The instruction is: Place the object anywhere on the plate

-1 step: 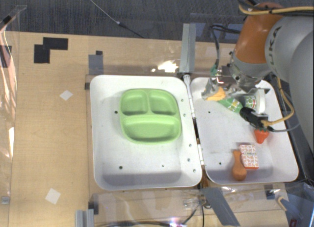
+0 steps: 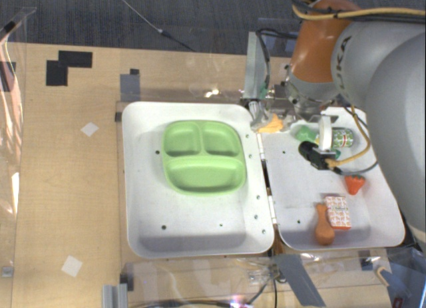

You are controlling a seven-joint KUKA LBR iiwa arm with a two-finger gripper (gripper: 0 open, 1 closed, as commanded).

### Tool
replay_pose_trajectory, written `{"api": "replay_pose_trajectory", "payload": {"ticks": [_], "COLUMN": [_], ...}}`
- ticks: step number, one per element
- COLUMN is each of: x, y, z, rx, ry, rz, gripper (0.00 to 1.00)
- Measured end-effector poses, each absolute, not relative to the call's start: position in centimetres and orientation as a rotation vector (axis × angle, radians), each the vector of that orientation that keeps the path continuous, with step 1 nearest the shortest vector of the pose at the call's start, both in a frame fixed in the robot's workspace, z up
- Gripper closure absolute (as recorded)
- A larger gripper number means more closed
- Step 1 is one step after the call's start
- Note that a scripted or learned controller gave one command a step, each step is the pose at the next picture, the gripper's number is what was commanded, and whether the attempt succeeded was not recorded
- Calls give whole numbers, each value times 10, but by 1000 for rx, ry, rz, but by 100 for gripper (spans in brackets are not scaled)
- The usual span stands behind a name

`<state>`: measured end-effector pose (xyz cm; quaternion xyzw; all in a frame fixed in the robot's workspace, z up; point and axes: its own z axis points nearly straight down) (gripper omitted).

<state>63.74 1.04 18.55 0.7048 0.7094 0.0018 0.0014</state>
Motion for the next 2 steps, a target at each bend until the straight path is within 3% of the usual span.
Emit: {"api": "replay_pose_trajectory", "payload": {"ticks": [1,2], "x": [623,623], "y": [81,81], "z": [185,185], "rx": [2214,2214], "ry": [2227,2227], "rz": [3,3], "gripper": [100,0]}}
